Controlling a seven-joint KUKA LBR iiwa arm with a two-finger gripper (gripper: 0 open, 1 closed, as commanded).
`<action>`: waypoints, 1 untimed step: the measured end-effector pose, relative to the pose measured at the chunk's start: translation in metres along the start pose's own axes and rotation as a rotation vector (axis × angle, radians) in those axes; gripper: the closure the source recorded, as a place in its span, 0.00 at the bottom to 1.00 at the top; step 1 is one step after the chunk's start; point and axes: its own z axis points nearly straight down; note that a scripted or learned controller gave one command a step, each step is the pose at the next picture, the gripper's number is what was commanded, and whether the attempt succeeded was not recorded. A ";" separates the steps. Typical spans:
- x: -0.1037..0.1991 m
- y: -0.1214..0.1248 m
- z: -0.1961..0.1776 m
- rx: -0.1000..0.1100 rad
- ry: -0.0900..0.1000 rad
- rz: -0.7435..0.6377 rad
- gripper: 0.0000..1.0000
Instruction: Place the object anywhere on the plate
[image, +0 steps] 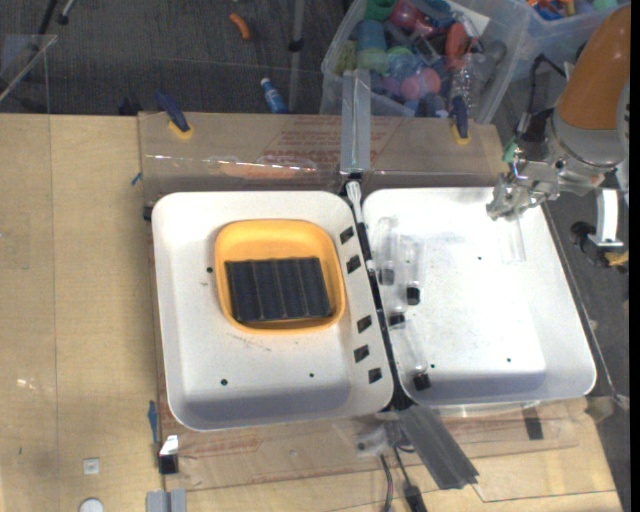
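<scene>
An orange-yellow square plate lies in the left bin. A dark, ribbed rectangular object lies flat on the plate and covers most of its floor. In the right bin, close to its left wall, is a clear plastic item with a small black part just below it. My gripper hangs over the far right corner of the right bin, well away from the plate and from the clear item. Nothing shows in it.
A metal divider with black clips runs between the two bins. A clear tub of colourful toys stands behind the bench. The arm's orange band is at the upper right. Wooden bench lies to the left.
</scene>
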 end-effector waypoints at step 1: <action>0.005 -0.002 -0.029 -0.001 0.000 -0.084 1.00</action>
